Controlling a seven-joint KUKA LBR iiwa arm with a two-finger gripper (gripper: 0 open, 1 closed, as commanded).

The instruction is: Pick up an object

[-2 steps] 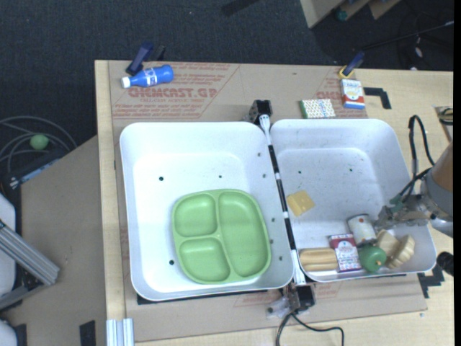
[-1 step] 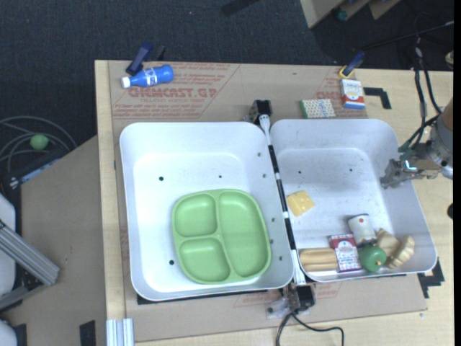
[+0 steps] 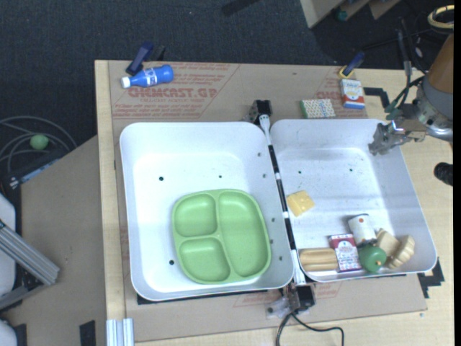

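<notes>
Nearest the camera, the green divided plate (image 3: 220,235) lies in the left bin (image 3: 144,150). Right bin (image 3: 403,186), near corner: red box (image 3: 346,254), tan roll (image 3: 318,259), green toy (image 3: 374,259), small white/red can (image 3: 360,228), wooden piece (image 3: 397,248), all bunched together. Yellow wedge (image 3: 300,202) sits apart, nr the divider. Gripper (image 3: 382,138) hangs over the right bin's far right rim, nothing in it; can't tell if jaws are open or closed. Blue bottle (image 3: 148,76) on worktop (image 3: 209,96) behind.

You are looking at a robot lab. A wooden bench (image 3: 216,85) holds two white bins (image 3: 144,164) side by side, joined by black clips (image 3: 261,109). Cables (image 3: 21,146) coil on the dark carpet (image 3: 108,13) at the left. A grey robot arm (image 3: 439,92) reaches in from the right.
</notes>
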